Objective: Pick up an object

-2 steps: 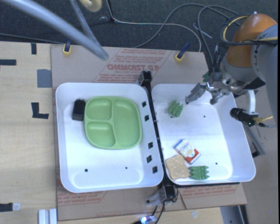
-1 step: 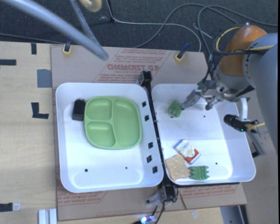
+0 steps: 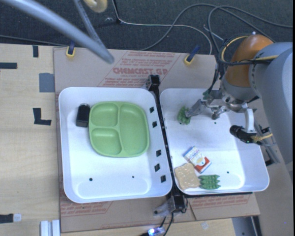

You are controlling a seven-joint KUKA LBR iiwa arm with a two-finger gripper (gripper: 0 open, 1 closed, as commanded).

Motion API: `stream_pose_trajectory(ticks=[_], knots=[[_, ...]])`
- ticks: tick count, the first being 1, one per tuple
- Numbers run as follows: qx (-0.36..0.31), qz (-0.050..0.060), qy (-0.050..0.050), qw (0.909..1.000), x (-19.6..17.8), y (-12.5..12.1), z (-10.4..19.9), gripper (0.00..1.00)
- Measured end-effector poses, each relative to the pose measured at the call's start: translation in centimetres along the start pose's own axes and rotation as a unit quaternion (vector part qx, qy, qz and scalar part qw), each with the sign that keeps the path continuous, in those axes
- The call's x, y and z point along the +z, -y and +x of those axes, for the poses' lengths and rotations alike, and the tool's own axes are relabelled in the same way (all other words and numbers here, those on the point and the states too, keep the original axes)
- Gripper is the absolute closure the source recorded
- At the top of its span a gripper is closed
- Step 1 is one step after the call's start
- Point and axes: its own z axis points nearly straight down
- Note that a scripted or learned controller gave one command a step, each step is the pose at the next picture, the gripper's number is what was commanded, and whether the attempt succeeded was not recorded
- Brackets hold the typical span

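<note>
The small green object (image 3: 183, 115) lies in the upper left part of the right bin (image 3: 250, 183), close to the divider between the two bins. The gripper (image 3: 191, 112) is down at it, its dark fingertips touching or nearly touching the object's right side; whether they are spread or closed on it I cannot tell, so no hold can be claimed. This looks like the grasp step itself: the next move calls for the object to be seated firmly before any lift straight up. Further from the green object, toward the near edge of the same bin, lie a small white packet (image 3: 196, 159), a tan cracker-like piece (image 3: 185, 176) and a green pod-like item (image 3: 209, 182). Left of the divider, the left bin (image 3: 108, 188) holds a green divided plate (image 3: 119, 129) with a black block (image 3: 82, 115) beside it
</note>
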Motion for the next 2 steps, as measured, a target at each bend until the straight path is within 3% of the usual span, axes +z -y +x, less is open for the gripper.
stream_pose_trajectory(ticks=[1,2], knots=[[-0.001,-0.004,0.000,1.0000,-1.4,-0.3,0.2,1.00],[-0.001,-0.001,0.001,1.0000,-7.8,-0.8,0.4,1.00]])
